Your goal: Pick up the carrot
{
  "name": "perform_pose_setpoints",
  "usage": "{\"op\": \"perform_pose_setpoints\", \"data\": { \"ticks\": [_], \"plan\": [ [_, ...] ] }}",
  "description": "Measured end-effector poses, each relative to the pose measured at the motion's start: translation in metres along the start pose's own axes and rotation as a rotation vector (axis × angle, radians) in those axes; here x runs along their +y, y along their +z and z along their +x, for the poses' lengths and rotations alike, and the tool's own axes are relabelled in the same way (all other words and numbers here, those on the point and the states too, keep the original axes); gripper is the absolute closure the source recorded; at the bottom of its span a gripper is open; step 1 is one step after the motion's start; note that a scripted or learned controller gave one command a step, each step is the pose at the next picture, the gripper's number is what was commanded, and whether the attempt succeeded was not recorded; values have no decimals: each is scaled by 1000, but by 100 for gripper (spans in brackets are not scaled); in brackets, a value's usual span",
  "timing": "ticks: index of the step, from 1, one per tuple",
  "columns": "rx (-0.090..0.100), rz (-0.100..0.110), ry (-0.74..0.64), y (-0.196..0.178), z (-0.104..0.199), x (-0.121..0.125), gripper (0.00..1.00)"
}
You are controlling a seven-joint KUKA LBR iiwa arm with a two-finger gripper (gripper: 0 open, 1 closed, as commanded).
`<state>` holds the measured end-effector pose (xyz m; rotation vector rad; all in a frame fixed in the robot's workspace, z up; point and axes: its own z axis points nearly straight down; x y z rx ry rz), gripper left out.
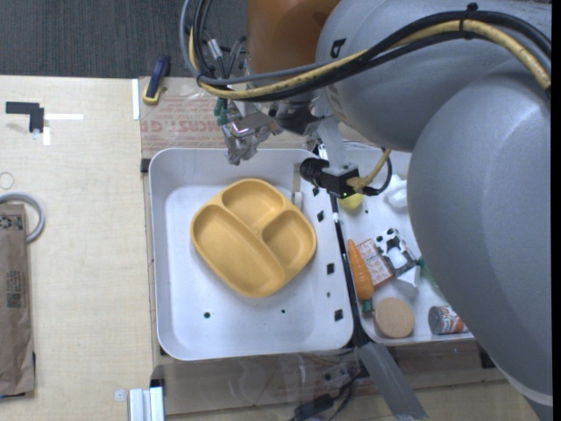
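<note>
The carrot is bright orange, lying against the white of the right bin. The left bin is plain white too, with a few small black dots on its floor. In it sits a divided plate of flat mustard yellow. Beside the carrot is a round tan disc, and a small can with a silver top and a red-and-white label. The arm is grey with an orange band and yellow-and-black cables. The bench is pale wood grain
</note>
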<state>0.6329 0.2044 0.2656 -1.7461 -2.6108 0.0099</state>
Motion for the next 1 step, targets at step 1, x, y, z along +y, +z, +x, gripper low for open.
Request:
{"op": "perform_pose_setpoints", "data": {
  "ticks": [1],
  "plan": [
    [1, 1, -94, 107, -12, 10, 100]
  ]
}}
